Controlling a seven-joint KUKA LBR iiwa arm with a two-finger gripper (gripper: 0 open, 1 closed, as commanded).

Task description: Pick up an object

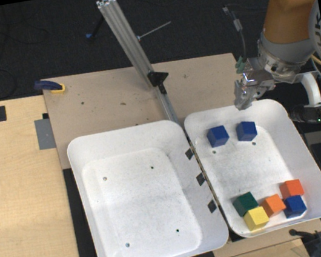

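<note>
Two blue cubes sit near the far end of the right bin: one to the left, one to the right. At the bin's near end lie a green cube, a yellow cube, an orange cube, a red-orange cube and a small blue cube, packed close together. My gripper hangs over the bin's far rim, above and just behind the right blue cube. Nothing shows between its fingertips.
The left bin lies beside the right one, with black clips along the shared edge. A slanted aluminium rail rises behind the bins. A wooden board lies beyond them.
</note>
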